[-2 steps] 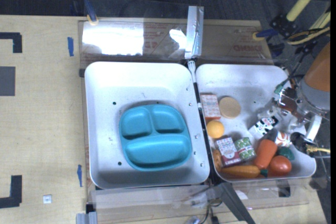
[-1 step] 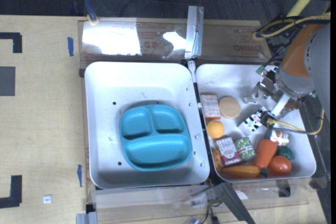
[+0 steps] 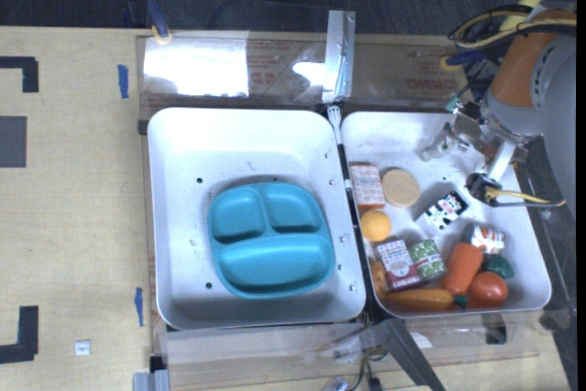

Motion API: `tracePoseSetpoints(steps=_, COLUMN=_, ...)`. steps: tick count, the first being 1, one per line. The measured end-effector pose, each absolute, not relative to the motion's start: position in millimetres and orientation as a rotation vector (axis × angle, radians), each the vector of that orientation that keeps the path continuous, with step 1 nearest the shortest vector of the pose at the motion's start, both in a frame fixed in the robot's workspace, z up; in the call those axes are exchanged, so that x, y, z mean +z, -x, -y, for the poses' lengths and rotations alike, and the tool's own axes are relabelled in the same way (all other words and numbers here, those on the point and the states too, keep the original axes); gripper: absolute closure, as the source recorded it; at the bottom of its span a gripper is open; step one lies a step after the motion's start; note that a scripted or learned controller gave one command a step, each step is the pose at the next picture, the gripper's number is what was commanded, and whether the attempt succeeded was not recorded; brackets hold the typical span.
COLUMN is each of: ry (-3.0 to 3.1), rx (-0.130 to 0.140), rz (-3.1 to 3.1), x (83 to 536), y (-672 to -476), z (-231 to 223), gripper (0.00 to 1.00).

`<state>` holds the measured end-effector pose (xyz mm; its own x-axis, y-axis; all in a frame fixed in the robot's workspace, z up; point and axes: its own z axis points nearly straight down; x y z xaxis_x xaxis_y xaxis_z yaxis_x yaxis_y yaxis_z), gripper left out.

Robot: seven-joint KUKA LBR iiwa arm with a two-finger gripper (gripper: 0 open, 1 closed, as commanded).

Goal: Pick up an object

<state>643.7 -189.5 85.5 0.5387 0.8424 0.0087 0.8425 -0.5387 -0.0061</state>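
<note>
The right bin (image 3: 403, 137) holds a heap of toy food. It includes a tan round biscuit (image 3: 400, 187), an orange-and-white carton (image 3: 366, 185), an orange ball (image 3: 374, 225) and a black-and-white piece (image 3: 442, 210). There are also a red box (image 3: 396, 263), a green box (image 3: 426, 259), two carrots (image 3: 462, 266) and a red tomato (image 3: 487, 287). My gripper (image 3: 446, 142) hangs over the bin's far right part. It is above and to the right of the biscuit, apart from every item, and nothing shows in its grasp.
The left bin (image 3: 174, 160) holds a blue divided plate (image 3: 268, 236). A clear plastic sheet (image 3: 238, 59) stands behind the bins. The grey arm with its orange band (image 3: 517, 73) and yellow cables (image 3: 513, 194) crosses the right bin's far right corner.
</note>
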Motion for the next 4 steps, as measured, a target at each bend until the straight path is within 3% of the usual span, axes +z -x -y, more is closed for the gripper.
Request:
tracePoseSetpoints(steps=1, ry=2.686, rx=0.001, rz=1.626, x=124, y=-570.6, z=169, gripper=0.00)
tracePoseSetpoints(steps=2, ry=2.783, rx=0.000, rz=1.451, x=129, y=-487.8, z=131, gripper=0.00)
tracePoseSetpoints(steps=3, ry=2.810, rx=-0.003, rz=1.407, x=86, y=-565.3, z=149, gripper=0.00)
tracePoseSetpoints(steps=4, ry=2.927, rx=0.001, rz=1.142, x=101, y=-582.6, z=163, gripper=0.00)
